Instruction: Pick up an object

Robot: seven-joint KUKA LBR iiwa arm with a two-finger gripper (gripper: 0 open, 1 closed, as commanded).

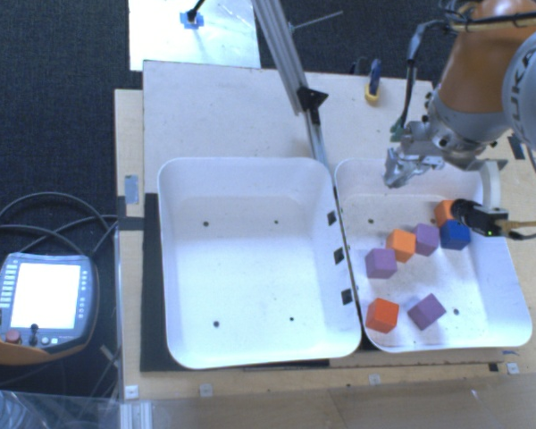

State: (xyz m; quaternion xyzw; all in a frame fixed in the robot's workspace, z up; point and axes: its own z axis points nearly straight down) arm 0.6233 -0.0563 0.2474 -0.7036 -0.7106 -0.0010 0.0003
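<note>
A robotics lab or test cell — an industrial arm [496,70] reaches over a plain board worktop [232,105] carrying two white bins [174,239], a teach pendant [40,307] with a lit screen lies at the left on dark carpet [54,79], and a metal strut [281,47] rises from the worktop — no household furnishings.

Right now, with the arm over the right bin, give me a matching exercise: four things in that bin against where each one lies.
Things:
1. blue cube
2. orange cube by the near rim
3. gripper
4. purple cube nearest the left bin

Places:
A. near-left part of the right bin, beside another purple cube
B. above the bin's far-left part
C. far right of the group, next to an orange object
D. left of the middle orange cube

Pairs: 1-C, 2-A, 3-B, 4-D
</note>
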